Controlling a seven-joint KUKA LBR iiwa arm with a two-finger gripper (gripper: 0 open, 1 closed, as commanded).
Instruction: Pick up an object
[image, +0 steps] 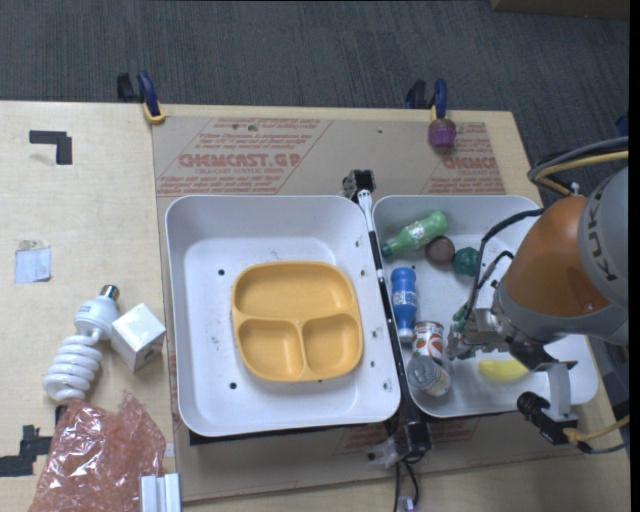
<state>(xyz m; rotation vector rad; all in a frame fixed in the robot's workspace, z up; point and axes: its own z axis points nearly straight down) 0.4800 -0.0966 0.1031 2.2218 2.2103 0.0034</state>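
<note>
On the surface (90, 220) at far left lie a white spiral light bulb (80, 350) and a small white box (138, 335). The left bin (190, 300) holds a yellow three-compartment tray (297, 320). In the right bin (455, 402): a blue bottle (403, 296), a green bottle (414, 234), a red-and-white can (429, 341) lying near the front wall, and a yellow banana-like piece (503, 369). The gripper (468, 335) sits low beside the can; whether it is open or closed I cannot tell.

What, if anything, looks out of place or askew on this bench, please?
A spiral light bulb, a small white box and crumpled pinkish plastic wrap lie loose on the bench left of the bins. In the right bin, the bottles and can lie tipped over.
</note>
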